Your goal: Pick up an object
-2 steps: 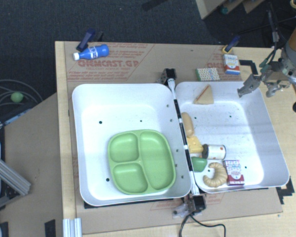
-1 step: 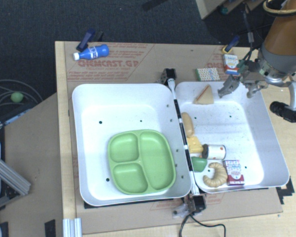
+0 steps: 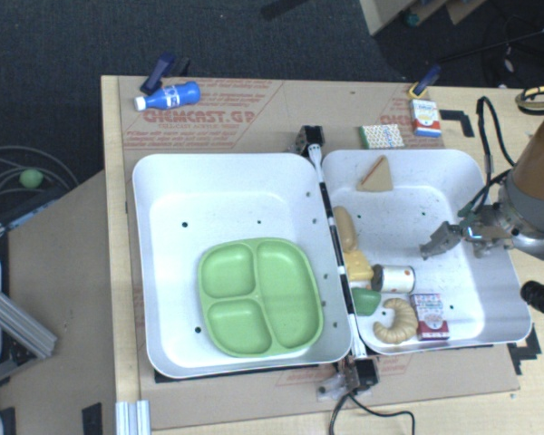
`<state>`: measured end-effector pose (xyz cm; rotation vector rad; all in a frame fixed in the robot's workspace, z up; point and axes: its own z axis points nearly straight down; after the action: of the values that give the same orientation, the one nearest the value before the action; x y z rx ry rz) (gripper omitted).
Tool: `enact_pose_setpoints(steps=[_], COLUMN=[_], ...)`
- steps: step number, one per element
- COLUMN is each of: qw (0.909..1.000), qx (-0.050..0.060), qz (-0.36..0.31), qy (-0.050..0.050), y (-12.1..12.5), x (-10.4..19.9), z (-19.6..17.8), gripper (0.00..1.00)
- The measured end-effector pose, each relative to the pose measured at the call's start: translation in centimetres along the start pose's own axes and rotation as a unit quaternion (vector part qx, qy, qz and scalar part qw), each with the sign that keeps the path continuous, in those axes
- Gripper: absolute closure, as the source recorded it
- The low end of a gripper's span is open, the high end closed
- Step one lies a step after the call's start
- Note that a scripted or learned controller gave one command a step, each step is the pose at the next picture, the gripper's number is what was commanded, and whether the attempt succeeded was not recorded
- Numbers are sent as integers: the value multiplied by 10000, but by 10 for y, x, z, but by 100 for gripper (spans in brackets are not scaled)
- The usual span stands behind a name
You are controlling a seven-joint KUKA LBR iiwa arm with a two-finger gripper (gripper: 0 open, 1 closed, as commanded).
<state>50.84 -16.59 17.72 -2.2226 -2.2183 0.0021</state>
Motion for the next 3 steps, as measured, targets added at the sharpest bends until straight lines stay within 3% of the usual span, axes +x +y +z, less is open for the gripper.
enact_pose_setpoints(steps=[1,2,3], qw=[10000,10000,10000], qx=[3,-5,-19], qz=[-15,-4,-9], qy=[7,-1,-6], y=[-30,-30,66], x=[72,40,-14], z=[43,93,73], gripper=[0,0,0])
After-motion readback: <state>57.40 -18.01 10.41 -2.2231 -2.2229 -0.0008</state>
